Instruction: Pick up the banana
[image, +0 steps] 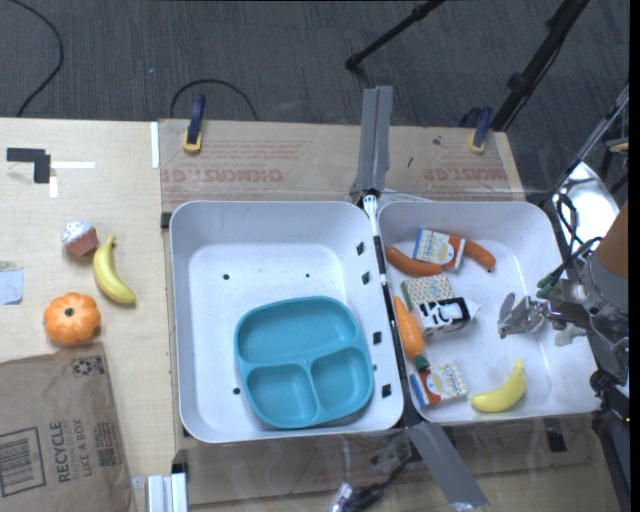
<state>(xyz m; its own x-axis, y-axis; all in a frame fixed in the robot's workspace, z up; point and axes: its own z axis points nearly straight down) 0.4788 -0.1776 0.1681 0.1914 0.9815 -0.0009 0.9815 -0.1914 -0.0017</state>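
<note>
— Where's the banana (501, 391)?

— In the right bin (540, 235), near its front wall, just right of a small carton (441, 383). Its long axis runs on a slant: the stem end points up and to the right, the blunt end lies low left, with the curve bowing toward the front wall.

— And the gripper (519, 316)?

— Above that banana, apart from it, over the bin floor. Whether its fingers are spread or closed, I cannot tell.

— There's a second banana (111, 272)?

— Yes, on the bench left of the bins, beside a cupcake (79, 239) and a small pumpkin (72, 319).
</note>
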